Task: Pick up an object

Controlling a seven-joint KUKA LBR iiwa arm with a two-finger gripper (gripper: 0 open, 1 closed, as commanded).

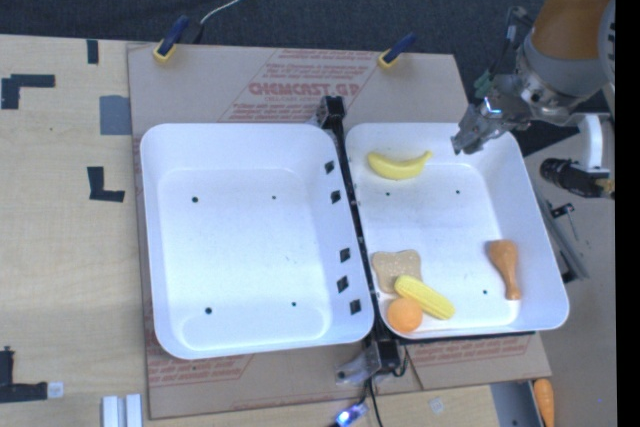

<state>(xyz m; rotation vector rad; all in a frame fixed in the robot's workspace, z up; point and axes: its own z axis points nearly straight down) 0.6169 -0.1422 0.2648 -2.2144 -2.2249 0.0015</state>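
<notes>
Gripper (468, 141) above far right corner of right bin (535, 215), carrying nothing; fingers' opening impossible to tell. Best to lower straight over banana (398, 164), centred across curve.

text: "CHEMCAST GP" in red, upside down | on: brown board (290, 85) beneath the bins; further red print there too small to read

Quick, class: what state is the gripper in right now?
Gripper: cannot be told; it hangs above the right bin's far right corner, holding nothing visible.
</notes>
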